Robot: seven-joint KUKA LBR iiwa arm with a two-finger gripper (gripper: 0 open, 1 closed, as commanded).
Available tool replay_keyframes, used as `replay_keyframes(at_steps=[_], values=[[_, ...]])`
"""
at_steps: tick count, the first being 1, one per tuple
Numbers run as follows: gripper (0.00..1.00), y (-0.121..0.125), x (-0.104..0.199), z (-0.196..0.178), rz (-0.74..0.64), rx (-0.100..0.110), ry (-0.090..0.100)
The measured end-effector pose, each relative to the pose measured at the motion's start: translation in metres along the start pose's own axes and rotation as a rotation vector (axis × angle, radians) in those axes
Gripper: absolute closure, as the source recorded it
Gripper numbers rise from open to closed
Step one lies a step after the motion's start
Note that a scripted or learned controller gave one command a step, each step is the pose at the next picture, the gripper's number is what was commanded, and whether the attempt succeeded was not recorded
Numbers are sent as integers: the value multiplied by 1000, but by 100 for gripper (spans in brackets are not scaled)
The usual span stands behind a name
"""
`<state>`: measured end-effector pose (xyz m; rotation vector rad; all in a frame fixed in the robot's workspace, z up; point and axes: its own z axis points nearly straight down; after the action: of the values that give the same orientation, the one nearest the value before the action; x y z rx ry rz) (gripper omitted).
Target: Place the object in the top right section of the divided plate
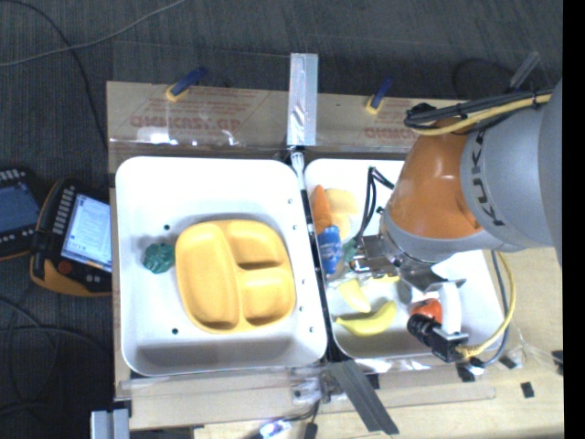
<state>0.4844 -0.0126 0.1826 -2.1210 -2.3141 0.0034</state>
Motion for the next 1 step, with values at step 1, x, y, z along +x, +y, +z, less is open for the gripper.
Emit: replay_keyframes(at_steps=[1], values=[[100, 6, 79, -19, -46, 1, 0]])
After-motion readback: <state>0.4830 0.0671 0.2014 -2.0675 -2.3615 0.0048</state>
